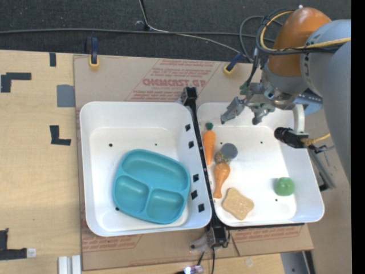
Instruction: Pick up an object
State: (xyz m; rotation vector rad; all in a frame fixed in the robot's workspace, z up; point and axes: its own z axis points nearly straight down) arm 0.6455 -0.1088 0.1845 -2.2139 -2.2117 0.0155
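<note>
Counting bins (91,153): two.
Carrot (209,145): one.
Bread slice (237,203): one.
Gripper (245,112): fingers apart, empty.
Grey object (228,151): identity unclear.

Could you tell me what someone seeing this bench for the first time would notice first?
Probably the turquoise divided plate, alone in the left bin. Next comes the cluster along the right bin's left side: a carrot, a grey round piece, an orange drumstick-shaped toy and a slice of bread, with a green ball apart on the right. The arm's hand hangs open above that bin's far edge, holding nothing.
</note>
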